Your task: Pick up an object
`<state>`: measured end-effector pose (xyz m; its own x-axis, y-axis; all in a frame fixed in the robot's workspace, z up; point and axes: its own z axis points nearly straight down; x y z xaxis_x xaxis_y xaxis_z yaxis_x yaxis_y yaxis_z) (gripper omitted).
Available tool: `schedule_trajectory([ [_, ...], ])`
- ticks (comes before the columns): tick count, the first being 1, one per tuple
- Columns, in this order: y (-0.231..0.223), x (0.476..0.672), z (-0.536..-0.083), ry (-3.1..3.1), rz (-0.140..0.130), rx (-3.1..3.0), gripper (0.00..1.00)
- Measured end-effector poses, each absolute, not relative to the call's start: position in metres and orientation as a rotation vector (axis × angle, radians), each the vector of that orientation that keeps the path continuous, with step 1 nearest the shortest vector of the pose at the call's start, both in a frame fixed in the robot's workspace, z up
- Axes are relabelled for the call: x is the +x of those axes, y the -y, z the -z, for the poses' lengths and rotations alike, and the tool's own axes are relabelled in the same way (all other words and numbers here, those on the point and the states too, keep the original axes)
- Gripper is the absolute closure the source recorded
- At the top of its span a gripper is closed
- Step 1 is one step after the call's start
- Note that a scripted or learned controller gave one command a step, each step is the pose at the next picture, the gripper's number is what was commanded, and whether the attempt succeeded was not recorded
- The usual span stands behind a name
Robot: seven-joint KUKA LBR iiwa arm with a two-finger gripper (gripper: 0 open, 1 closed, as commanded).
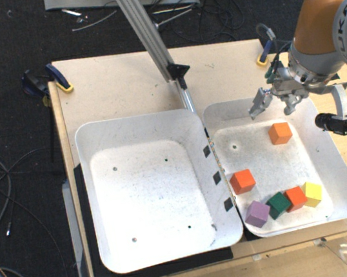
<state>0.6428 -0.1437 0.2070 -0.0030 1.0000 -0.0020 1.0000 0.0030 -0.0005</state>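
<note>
Two shallow white bins sit side by side; the left bin [146,191] is bare, and the right bin [334,161] gathers every candidate within the arm's reach. The gripper [274,103] hovers over its far edge, fingers spread and holding nothing, nearest the lone orange cube [280,132], a likely target since it stands apart.

The table [126,86] is light wood and stands on a dark floor [19,191]. Black cables [8,167] curl on the floor at the left. A grey metal pole [143,31] leans across the table's back edge. Two clamps [53,78] grip the back corners.
</note>
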Motion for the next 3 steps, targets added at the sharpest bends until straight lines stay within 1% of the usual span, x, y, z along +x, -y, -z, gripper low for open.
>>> schedule_trajectory([
  [1, 0.118, 0.638, -0.270, -2.223, -0.009, 2.210, 0.00],
  [2, 0.143, 0.619, -0.280, -2.218, 0.000, 2.223, 0.00],
  [3, 0.194, 0.652, -0.203, -2.218, 0.008, 2.227, 0.00],
])
